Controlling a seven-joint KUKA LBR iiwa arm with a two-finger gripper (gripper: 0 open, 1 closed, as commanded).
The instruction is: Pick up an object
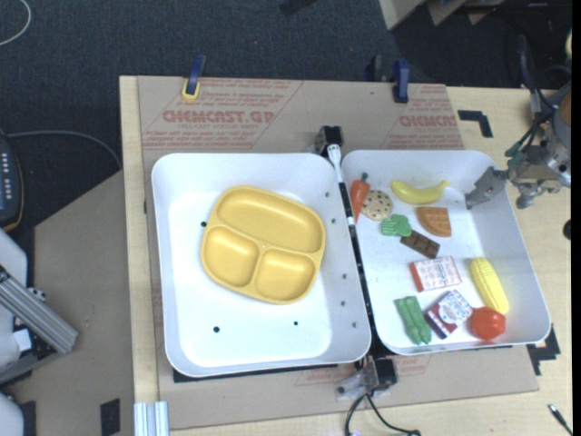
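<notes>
Two shallow white bins sit side by side on the cardboard-covered surface point(272, 107). The left bin point(182, 271) holds a yellow divided plate point(263, 243) with three compartments, lying flat near the bin's middle.

The right bin point(522, 243) holds a scatter of toy foods. Along its upper part lie a small carrot point(360, 193) by the left wall, a round cookie point(378, 205) just beside it, a banana point(418, 190), and an orange-brown waffle-like slice point(435, 220). Below these are a green leafy piece point(395, 226) touching a dark chocolate bar point(420, 242). Farther down sit a red-and-white packet point(434, 272), a yellow corn cob point(489, 284) near the right wall, a green bean-like pod point(412, 320), a dark red packet point(450, 312) and a red tomato point(488, 324) at the lower right corner.

The arm comes in at the right edge, and the pincer point(504, 189) hangs over the upper right corner of the right bin, well apart from most of the foods, the banana being the nearest. One grey finger point(485, 189) slants down over the bin's rim. Nothing is visible between the fingers, and whether they are spread or pressed together cannot be told from this angle.

A yellow clamp point(192, 84) and a blue clamp point(399, 78) grip the board's far edge.
</notes>
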